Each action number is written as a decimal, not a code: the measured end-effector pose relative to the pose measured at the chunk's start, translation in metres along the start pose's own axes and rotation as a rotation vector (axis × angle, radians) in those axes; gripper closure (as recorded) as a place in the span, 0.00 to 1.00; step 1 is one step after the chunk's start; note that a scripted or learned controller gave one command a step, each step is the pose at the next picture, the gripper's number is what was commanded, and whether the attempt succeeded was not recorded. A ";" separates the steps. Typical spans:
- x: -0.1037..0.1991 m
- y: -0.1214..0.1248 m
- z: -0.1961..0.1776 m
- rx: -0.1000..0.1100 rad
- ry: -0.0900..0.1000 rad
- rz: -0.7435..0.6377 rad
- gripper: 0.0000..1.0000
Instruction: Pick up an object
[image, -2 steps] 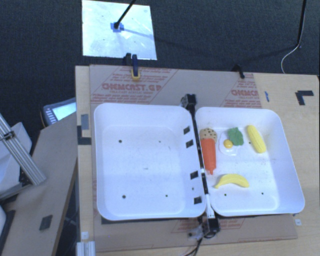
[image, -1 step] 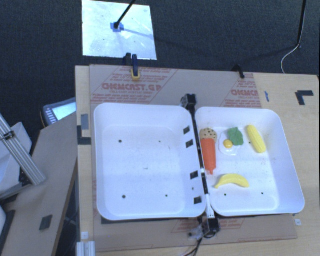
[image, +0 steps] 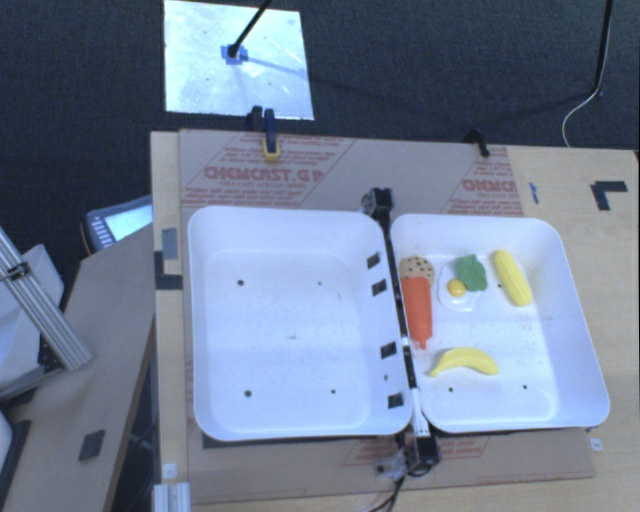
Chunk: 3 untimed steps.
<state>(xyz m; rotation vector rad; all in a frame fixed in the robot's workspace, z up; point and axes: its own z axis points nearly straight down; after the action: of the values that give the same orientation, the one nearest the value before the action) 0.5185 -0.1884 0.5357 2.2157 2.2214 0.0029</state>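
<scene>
The worktop (image: 250, 170) is carrying two white bins side by side. The left bin (image: 290, 320) is sitting beside the right bin (image: 560, 330), which is holding toy foods: an orange carrot (image: 417, 310) along its left wall, a yellow banana (image: 463, 362) near the middle, a yellow corn cob (image: 513, 277), a green leafy piece (image: 470, 271), a fried egg (image: 457, 291) and a speckled cookie (image: 416, 267).

Two bins side by side on desk (image: 560, 170). In right bin (image: 570, 330): carrot (image: 418, 310) leftmost, corn (image: 513, 277) rightmost, banana (image: 464, 362) nearest front.
</scene>
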 end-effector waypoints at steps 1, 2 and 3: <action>0.000 0.000 0.000 0.000 0.000 0.000 0.00; 0.028 -0.035 0.278 0.015 0.005 0.002 0.00; 0.026 -0.031 0.259 -0.002 0.000 -0.001 1.00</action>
<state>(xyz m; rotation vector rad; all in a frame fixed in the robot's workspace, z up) 0.4881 -0.1629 0.2762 2.2137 2.2214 0.0045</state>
